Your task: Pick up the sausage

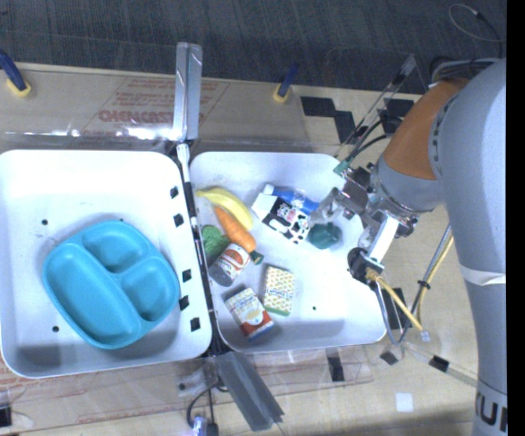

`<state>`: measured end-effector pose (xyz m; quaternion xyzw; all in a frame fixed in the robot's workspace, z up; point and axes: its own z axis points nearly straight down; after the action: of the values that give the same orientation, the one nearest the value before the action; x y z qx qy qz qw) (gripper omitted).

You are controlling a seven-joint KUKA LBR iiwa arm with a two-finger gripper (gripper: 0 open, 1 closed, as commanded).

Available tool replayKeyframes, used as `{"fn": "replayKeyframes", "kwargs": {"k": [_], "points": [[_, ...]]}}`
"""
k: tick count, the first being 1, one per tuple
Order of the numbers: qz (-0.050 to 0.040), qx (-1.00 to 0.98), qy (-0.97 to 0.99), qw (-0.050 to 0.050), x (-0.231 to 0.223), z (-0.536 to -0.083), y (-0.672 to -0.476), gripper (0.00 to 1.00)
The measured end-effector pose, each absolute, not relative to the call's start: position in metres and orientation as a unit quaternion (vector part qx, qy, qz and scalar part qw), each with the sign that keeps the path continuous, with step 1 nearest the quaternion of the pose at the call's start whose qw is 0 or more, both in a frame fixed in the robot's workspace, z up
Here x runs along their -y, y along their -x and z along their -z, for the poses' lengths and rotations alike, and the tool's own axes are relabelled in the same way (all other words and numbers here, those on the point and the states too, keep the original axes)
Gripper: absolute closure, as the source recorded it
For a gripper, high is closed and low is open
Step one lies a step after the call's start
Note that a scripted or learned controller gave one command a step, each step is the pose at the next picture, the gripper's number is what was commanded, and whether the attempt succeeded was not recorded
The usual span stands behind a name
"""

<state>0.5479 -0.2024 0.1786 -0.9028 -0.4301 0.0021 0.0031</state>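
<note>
Camera view: reaching in from the right and hanging the gripper (329,214) over the right bin (335,330), well right of the carrot (236,230) and just above a teal object (324,236). Masking the jaws behind wrist metal and cabling, so leaving it impossible to tell whether apart or together. Struggling to confirm the sausage (232,262): seemingly the small reddish-brown, white-labelled piece lying just below the carrot, too blurred for certainty. Crowding round the carrot: banana (227,206) touching above, green lump (212,241) partly tucked at its left.
</note>
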Motion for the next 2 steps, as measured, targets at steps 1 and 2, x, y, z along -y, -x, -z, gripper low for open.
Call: {"fn": "replayKeyframes", "kwargs": {"k": [1,2], "points": [[-0.0021,0.365,0.931,0.003,0.199,-0.144,-0.529,0.00],[-0.0020,0.343,0.940,0.003,0.168,-0.157,-0.516,0.00]]}}
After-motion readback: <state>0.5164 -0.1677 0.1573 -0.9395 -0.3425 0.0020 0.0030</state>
